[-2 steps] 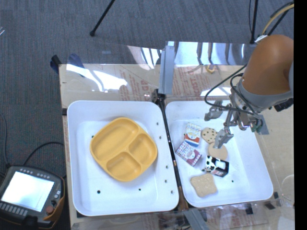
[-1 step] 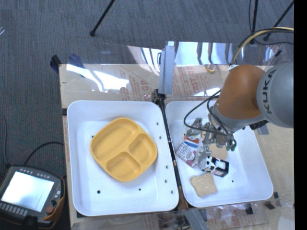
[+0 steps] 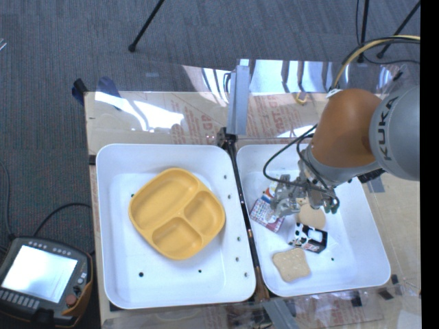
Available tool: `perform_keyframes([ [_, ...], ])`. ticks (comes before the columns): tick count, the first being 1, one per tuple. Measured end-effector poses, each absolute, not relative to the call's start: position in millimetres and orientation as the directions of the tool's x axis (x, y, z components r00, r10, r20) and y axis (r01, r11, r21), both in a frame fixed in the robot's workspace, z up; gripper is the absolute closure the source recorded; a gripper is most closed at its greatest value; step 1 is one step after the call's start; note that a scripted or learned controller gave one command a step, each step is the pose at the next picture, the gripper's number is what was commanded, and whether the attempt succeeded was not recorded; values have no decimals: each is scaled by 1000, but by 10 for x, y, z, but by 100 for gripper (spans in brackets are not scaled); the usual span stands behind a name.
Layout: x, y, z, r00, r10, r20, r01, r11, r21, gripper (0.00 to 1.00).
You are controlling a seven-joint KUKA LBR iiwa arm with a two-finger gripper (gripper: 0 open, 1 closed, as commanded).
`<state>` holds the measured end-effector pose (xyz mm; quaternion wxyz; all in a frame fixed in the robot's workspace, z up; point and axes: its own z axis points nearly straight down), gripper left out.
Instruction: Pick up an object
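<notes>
Nearest the camera, at the lower left corner, a teach pendant (image 3: 42, 278) with a lit screen is seen on the floor, well to the left of the claw (image 3: 293, 199) and below it. The claw is lowered into the right bin (image 3: 370, 252), hung from the grey arm (image 3: 384, 132) with its orange band; whether it is wide or narrow cannot be told. Just left of the claw a small printed packet (image 3: 264, 213) is found. Just below and right of it a pale round piece (image 3: 312, 218) lies against a black-and-white cow-patterned item (image 3: 306, 238), and below those a tan toast-shaped slice (image 3: 291, 264) rests. Nothing is seen gripped. Well to the left of the claw, a yellow divided plate (image 3: 177, 213) lies in the left bin (image 3: 116, 279). Both bins are carried by the tabletop (image 3: 158, 118).
</notes>
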<state>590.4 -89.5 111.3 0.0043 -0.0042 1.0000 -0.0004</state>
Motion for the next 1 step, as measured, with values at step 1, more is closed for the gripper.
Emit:
perform_keyframes([
  [1, 5708, -325, 1895, -944, -331, -5, -331, 944, 0, 100],
])
